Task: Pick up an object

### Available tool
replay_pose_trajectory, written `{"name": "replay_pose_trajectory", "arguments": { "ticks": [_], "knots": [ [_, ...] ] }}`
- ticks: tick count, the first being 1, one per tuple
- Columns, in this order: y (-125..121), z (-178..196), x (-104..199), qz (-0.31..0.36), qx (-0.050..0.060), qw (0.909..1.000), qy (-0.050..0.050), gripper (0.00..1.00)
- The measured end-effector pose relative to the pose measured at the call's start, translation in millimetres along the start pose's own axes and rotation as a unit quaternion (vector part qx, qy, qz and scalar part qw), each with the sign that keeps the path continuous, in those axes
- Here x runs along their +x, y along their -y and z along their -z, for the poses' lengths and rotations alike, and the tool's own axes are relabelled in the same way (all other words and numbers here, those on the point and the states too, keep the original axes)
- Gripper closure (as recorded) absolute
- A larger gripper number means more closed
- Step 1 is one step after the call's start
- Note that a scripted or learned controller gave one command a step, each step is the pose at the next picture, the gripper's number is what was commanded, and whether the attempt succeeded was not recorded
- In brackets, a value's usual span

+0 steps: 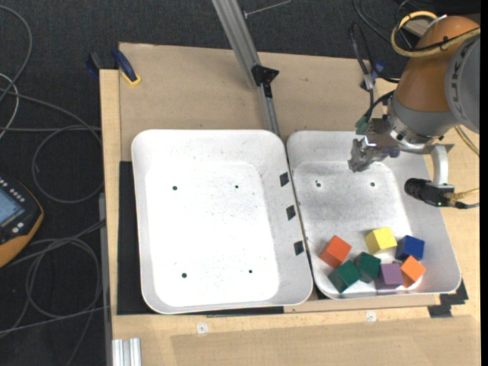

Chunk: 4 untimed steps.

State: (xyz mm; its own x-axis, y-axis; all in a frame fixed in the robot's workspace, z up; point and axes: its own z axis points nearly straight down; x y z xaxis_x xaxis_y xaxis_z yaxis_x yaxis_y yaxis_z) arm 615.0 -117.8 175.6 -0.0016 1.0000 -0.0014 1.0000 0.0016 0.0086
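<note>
We note the surface (229, 67) bearing two bins; the left bin (152, 204) sits just beside the right bin (343, 197). The arm (435, 75) hangs over the right bin's far end, its hand (366, 152) well apart from the blocks; open or closed, we cannot tell. Seven small blocks cluster at the near end. We judge them light, rigid, probably foam or wood. The orange cube (335, 250) at the cluster's left edge offers free flat sides to pinch.
</note>
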Motion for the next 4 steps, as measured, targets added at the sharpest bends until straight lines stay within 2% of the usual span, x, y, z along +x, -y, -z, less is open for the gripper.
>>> {"name": "replay_pose_trajectory", "arguments": {
  "ticks": [1,2,3,4],
  "knots": [
    [-4,62,-8,0.000,0.000,1.0000,0.000,1.00],
    [-5,91,-8,0.000,0.002,1.0000,0.000,1.00],
    [-18,77,42,0.002,0.005,1.0000,-0.002,1.00],
    [-32,81,101,0.003,0.003,1.0000,-0.002,1.00]
  ]
}}
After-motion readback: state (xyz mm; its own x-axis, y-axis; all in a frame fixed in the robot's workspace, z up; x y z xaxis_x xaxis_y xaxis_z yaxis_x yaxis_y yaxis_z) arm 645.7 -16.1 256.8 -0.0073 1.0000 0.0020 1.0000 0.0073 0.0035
